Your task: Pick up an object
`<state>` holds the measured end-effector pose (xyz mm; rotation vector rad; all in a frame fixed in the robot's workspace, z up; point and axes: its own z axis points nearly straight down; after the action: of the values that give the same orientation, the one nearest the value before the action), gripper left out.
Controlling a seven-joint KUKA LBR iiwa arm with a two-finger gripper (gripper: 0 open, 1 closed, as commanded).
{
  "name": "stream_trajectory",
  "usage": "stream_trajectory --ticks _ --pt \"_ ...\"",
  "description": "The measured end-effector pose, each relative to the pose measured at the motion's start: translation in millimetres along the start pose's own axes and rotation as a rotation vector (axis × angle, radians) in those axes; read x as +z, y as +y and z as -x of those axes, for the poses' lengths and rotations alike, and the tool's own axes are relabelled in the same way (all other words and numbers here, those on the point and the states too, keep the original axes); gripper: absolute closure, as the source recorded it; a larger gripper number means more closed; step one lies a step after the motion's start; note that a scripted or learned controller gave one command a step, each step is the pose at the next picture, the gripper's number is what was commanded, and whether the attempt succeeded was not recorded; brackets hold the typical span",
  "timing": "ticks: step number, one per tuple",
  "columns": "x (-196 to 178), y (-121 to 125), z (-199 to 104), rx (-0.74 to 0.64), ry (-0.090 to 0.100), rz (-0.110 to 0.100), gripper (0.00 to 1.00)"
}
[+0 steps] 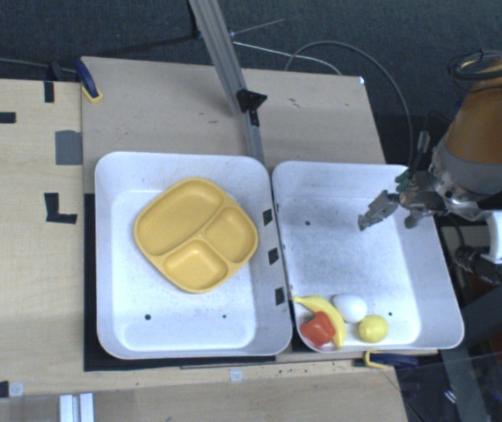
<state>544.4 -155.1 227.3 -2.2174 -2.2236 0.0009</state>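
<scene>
Nearest the camera, along the front wall of the right bin (426,271), four small objects are clustered: a red piece (319,328) touching a yellow banana (324,307), a white egg (350,307), and a yellow ball (373,328). Farther back, the gripper (395,215) sits above the bin's right rear, fingers spread apart, nothing between them. A yellow divided plate (196,234) occupies the left bin (114,236).

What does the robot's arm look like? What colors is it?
The arm is chunky and rounded, with a big orange band above a grey wrist. At its end sits a small dark grey gripper with two thin metal fingers. A white part shows just below the arm.
</scene>
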Motion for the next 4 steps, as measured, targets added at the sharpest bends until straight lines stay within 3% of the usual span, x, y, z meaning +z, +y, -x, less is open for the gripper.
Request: stream_trajectory --ticks 1,3,4 --pt "0 0 0 0.0 0.0 0.0 0.0" --pt "113 -4 -17 0.001 0.001 -0.007 0.0" --pt "139 -4 -17 0.001 -0.002 0.0 0.0"
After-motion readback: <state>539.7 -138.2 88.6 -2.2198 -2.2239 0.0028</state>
